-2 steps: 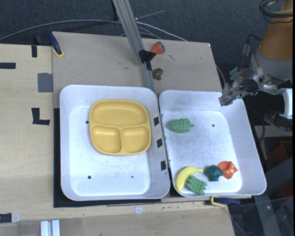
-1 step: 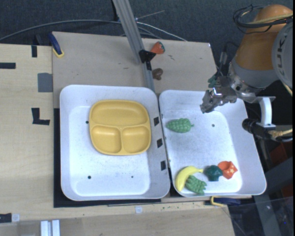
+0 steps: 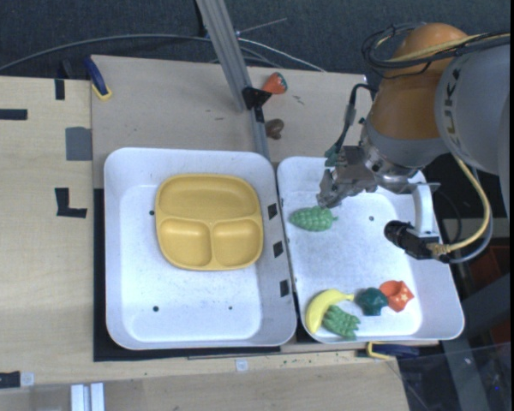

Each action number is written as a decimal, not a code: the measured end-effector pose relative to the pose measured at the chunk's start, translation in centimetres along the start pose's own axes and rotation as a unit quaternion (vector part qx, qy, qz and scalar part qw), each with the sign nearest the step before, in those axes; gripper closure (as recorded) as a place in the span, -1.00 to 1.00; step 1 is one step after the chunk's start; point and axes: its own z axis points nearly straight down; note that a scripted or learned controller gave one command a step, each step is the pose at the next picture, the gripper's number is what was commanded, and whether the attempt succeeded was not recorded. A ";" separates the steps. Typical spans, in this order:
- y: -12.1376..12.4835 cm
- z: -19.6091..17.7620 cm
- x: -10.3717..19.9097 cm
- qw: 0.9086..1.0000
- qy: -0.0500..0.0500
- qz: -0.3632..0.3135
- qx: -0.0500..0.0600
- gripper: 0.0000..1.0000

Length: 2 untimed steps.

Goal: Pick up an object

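While arm reaches leftward, tool (image 3: pixel 327 197) hovers above green toy (image 3: pixel 313 219).

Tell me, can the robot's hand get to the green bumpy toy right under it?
Probably yes. The hand hangs just above the green toy, which lies alone in the right bin, with nothing between them.

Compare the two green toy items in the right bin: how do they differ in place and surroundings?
The upper green item lies alone near the bin's left wall, just below the gripper. The lower green item lies at the bin's front edge, against the yellow banana. The upper one looks paler, the lower one brighter. Both are bumpy green toys in the right bin.
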 end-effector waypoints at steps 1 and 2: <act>0.3 1.1 5.8 1.000 0.000 -0.001 0.000 1.00; -0.6 0.5 11.6 1.000 0.000 -0.001 -0.001 1.00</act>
